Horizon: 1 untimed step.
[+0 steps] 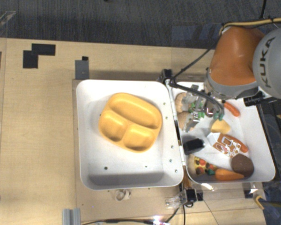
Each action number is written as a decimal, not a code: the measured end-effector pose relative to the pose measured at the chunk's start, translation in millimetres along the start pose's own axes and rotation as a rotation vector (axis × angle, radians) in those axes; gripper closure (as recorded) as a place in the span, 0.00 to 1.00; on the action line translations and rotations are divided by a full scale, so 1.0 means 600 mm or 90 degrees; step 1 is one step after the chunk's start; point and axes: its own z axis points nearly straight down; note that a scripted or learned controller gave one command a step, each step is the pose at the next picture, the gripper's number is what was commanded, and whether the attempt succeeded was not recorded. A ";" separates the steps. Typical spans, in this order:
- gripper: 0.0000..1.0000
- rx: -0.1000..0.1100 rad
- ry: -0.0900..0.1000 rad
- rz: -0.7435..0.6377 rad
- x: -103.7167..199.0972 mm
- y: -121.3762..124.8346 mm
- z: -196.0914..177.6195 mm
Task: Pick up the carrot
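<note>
Looming nearest the lens at the upper right, the grey arm with its orange band reaches over the right bin. Next in size, the left bin holds a yellow three-compartment plate. The gripper hangs over the right bin's left part; whether its fingers are apart or together cannot be told. A brown rounded object sits near the right bin's front right. The carrot lies along the front wall, just beside it. A small black block lies below the gripper.
</note>
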 end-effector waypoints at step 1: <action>0.00 0.005 0.000 0.035 -0.125 -0.184 -0.027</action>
